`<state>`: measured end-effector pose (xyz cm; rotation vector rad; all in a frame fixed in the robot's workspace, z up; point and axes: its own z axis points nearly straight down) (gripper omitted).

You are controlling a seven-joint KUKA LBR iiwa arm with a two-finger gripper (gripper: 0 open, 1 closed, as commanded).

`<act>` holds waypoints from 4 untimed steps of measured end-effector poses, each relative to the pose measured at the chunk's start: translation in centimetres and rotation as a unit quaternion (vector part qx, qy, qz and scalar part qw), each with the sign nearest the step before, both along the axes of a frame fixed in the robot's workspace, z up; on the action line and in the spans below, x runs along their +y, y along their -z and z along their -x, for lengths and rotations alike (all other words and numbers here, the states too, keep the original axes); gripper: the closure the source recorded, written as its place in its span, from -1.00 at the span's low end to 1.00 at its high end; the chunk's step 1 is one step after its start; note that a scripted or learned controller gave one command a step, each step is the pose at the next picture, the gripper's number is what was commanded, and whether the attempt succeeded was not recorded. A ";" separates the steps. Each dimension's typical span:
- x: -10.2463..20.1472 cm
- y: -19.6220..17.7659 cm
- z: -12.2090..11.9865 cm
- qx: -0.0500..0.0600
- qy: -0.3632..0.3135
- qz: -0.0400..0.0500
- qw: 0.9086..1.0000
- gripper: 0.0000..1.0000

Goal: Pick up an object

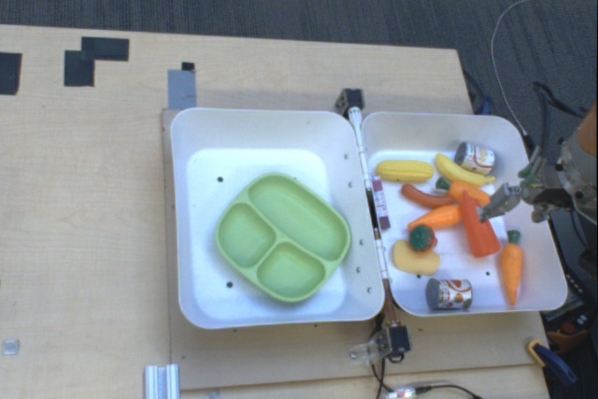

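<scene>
The right bin (pixel 537 229) holds several toy foods. Among them are a yellow corn cob (pixel 404 170), a banana (pixel 460 171), a red sausage (pixel 426 196), a long red-orange piece (pixel 478 229) and two carrots (pixel 437 218) (pixel 510 268). Two small cans sit there too, one at the back (pixel 476 158) and one at the front (pixel 449 294). My gripper (pixel 517 186) hangs over the bin's right side, above the red-orange piece. Its fingers are spread apart with nothing between them.
The left bin (pixel 192 201) holds a green divided plate (pixel 283 236). A raised divider (pixel 366 192) separates the two bins. A yellow lump (pixel 416 258) and a small red-and-green piece (pixel 423 238) lie near the divider. Bare wooden bench (pixel 84 229) stretches to the left.
</scene>
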<state>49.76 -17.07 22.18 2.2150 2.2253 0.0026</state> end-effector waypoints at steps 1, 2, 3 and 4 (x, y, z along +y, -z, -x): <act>0.5 12.5 1.1 0.001 0.001 -0.001 1.000 -1.00; 0.5 11.4 0.9 -0.002 0.000 0.000 1.000 1.00; 6.0 1.2 0.9 -0.001 0.000 0.000 1.000 1.00; 11.7 0.8 1.0 -0.001 0.000 0.000 1.000 1.00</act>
